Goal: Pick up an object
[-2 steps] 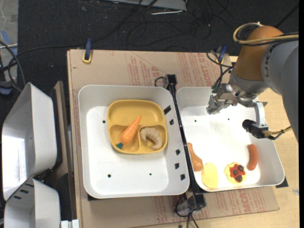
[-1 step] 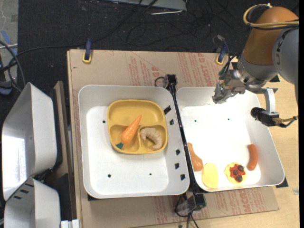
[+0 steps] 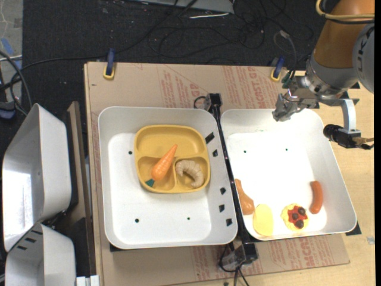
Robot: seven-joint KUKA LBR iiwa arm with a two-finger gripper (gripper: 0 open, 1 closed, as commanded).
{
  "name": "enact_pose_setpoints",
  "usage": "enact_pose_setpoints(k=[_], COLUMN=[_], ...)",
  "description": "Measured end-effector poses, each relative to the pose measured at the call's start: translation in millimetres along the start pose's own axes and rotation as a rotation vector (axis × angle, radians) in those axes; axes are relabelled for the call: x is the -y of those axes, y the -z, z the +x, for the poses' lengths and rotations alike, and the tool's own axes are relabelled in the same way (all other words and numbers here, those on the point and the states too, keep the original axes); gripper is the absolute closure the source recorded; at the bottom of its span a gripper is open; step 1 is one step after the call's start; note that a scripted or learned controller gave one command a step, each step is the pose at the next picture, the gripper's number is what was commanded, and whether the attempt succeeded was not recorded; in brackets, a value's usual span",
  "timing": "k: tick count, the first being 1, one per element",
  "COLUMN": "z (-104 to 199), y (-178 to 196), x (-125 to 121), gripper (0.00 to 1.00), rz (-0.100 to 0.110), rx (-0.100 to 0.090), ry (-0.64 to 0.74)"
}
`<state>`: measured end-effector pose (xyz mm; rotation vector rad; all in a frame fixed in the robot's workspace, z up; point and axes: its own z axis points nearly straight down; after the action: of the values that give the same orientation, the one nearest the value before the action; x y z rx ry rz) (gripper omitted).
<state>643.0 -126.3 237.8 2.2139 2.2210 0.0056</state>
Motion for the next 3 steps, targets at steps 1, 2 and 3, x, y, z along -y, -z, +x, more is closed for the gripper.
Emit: enact_pose_setpoints(k=[1,2,3], z=[62.4,109.7,165.9], y=[1.4,9.4,-2.0], x=[13.8,28.0,50.8], gripper=[1.00,1.00,1.00], rz=[0.007,0.008,0.010], rx=[-0.004,-0.003,-0.003], ry=[0.005,0.005,0.005])
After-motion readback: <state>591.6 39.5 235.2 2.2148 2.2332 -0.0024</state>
